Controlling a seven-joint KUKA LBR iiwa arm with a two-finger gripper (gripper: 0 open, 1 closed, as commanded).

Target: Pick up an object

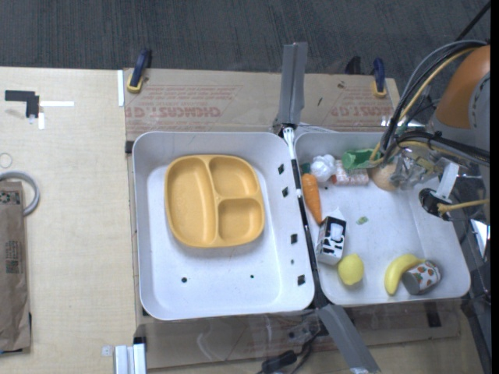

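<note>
Objects for the pick lie in the right bin (452, 232), since the task names no single one. In the camera view, the pincer (407, 170) sits low at the far right of that bin, under the grey arm (468, 92) and its cable bundle.

Nearest to the pincer, just to its left, is a tan rounded item (384, 177); whether they touch cannot be told. Further left lie a green item (359, 159), a crumpled white item (323, 166) and a carrot (312, 197). Toward the near rim, well apart from the pincer, rest a banana (398, 272), a lemon (351, 269), a black-and-white box (333, 240) and a speckled grey item (422, 277).

Risks:
- The far items are crowded together. A closure there is likely to catch two things or push one aside.
- The rounded tan item may roll out of the grip.
- The bin wall close to the pincer may block a finger.

Limits of view: cables and metal parts blur the pincer, so its state, spread or pressed together, cannot be told. Nothing is seen pinched in it. The arm is cut off at the right edge.
</note>
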